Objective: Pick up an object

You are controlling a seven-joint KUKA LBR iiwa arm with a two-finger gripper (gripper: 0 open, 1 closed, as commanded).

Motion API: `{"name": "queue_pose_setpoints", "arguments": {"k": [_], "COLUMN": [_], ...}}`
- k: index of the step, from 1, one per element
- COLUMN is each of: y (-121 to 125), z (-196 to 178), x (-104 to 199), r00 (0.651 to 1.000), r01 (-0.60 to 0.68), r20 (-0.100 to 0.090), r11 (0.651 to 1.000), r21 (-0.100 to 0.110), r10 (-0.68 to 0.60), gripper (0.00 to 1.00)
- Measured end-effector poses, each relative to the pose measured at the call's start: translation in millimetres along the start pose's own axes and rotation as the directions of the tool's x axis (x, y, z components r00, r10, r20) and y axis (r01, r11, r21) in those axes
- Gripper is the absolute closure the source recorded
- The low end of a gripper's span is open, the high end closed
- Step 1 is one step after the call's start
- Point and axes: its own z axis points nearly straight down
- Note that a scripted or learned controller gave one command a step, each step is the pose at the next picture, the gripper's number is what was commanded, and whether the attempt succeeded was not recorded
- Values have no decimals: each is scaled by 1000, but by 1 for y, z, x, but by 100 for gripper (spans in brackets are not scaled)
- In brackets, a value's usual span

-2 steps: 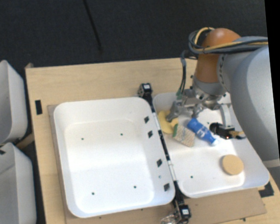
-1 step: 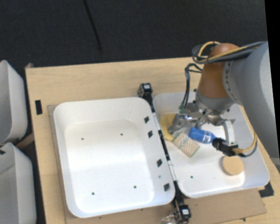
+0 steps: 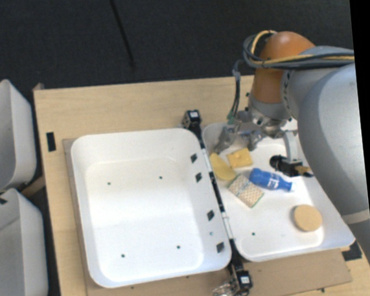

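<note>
Pincer (image 3: 233, 139): low over the far end of the right bin (image 3: 333, 231).
Yellow blocks (image 3: 231, 162): just below the pincer, perhaps touching it.
Blue bottle (image 3: 269, 180): nearer the camera, lying flat.
Patterned pad (image 3: 246, 190): beside the bottle.
Tan disc (image 3: 307, 217): farthest from the pincer.
Left bin (image 3: 138, 207): across the divider.

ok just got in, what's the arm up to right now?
The arm is reaching into the right bin, with its gripper low at the far end, just above two yellow pieces. Nothing shows between its fingers. A blue bottle, a patterned square pad and a round tan disc lie loose nearby. The left bin sits alongside.
</note>
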Motion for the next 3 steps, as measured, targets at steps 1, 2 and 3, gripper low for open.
{"name": "queue_pose_setpoints", "arguments": {"k": [1, 2, 3], "y": [1, 0, -68], "z": [-15, -14, -3], "x": [-2, -2, 6], "r00": [1000, 1000, 1000], "r01": [2, 5, -7], "r20": [4, 5, 0], "r11": [1000, 1000, 1000], "r21": [-8, -6, -1], "r10": [-2, -5, 7], "gripper": [100, 0, 0]}}
